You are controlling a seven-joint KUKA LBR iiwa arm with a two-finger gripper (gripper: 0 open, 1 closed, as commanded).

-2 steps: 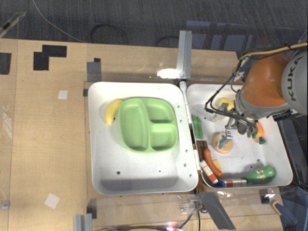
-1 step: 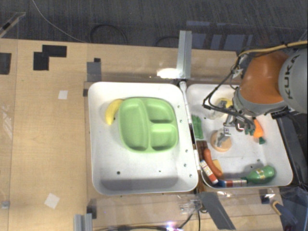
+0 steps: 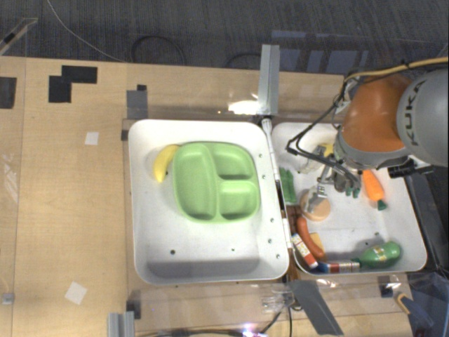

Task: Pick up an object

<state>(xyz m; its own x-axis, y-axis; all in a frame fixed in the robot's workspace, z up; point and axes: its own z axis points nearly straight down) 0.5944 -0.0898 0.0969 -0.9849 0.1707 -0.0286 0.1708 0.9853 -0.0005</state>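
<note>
we see two shallow white plastic bins side by side on a pale wooden bench (image 3: 63, 209). in the left bin (image 3: 210, 258) lies a smooth, matte green divided tray (image 3: 214, 181) with rounded corners and three compartments, and a curved yellow banana (image 3: 163, 163) touches its left edge. the grey arm with its glossy orange band (image 3: 372, 121) reaches into the right bin (image 3: 407, 223). its metal gripper (image 3: 328, 187) hangs just above a small round tan object (image 3: 316, 207); we cannot tell how its fingers stand. near it lie an orange carrot-shaped piece (image 3: 372, 187), a shiny green bottle (image 3: 379, 255) along the bin's near wall, and a reddish sausage-shaped piece (image 3: 307, 234) by the left wall.
</note>
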